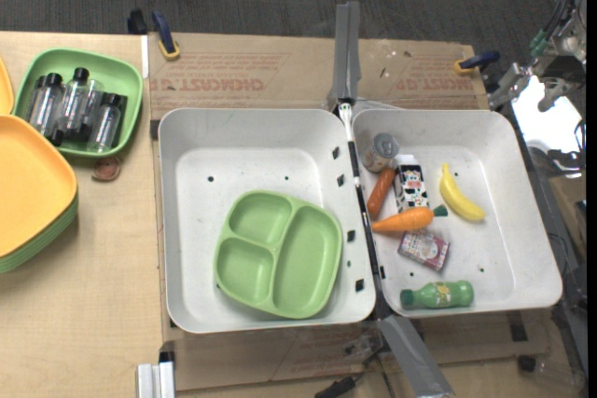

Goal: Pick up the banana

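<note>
Gripper state I cannot tell; what looks like the arm's end (pixel 560 33) sits at the upper right edge of the frame, a tangle of metal and cables well apart from the bins, its working parts too small and cluttered to read.

At right of centre in the frame lies the banana (pixel 461 194), flat on the floor of the right bin (pixel 522 284), curving from upper left to lower right; it is near the carrot (pixel 404 221) and the small printed carton (pixel 409 185) but touches neither, with bare floor to its right.

It is probably a light, stiff plastic toy with a smooth, somewhat slippery skin; the best hold, I judge, is across the thick middle, jaws set square to its length; the tapered ends would likely slip out.
</note>
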Controlling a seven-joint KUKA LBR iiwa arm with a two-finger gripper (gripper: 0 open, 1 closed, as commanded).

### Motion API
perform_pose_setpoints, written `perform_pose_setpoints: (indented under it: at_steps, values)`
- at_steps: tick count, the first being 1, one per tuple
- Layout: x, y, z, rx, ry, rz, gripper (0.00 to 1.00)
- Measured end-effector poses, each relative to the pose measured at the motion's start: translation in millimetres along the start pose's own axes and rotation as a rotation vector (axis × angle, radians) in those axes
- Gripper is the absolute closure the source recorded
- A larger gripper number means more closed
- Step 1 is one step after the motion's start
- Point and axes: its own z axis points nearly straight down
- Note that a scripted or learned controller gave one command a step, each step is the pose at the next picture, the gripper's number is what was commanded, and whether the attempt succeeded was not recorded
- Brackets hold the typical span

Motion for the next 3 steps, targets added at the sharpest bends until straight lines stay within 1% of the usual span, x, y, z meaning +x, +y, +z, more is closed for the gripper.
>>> perform_pose_setpoints:
  at_steps: [1,2,3]
  values:
    - [-5,12,151,0.000,0.002,0.011,0.00]
    - [23,-55,182,0.001,0.000,0.168,0.00]
    - [21,-56,174,0.001,0.000,0.173,1.00]
